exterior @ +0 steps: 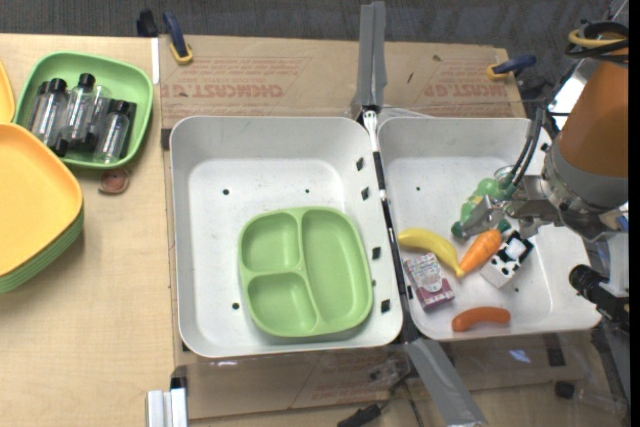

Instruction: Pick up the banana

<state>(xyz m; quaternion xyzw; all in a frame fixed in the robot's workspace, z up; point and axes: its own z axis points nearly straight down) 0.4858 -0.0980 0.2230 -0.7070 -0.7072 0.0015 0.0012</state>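
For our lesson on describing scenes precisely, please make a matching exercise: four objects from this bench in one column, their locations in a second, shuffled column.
Objects:
1. banana
2. green divided tray
3. sausage
4. small bottles

Places:
A. left bin
B. green dish on the wooden bench
C. right bin, near the front edge
D. right bin, near the divider

Pairs: 1-D, 2-A, 3-C, 4-B

Banana point(430, 244): lay in the right bin point(440, 150), just beside the carrot point(480, 251).
Claw point(497, 212): hovered low over the carrot.
Left bin point(200, 215): held a green tray point(303, 271).
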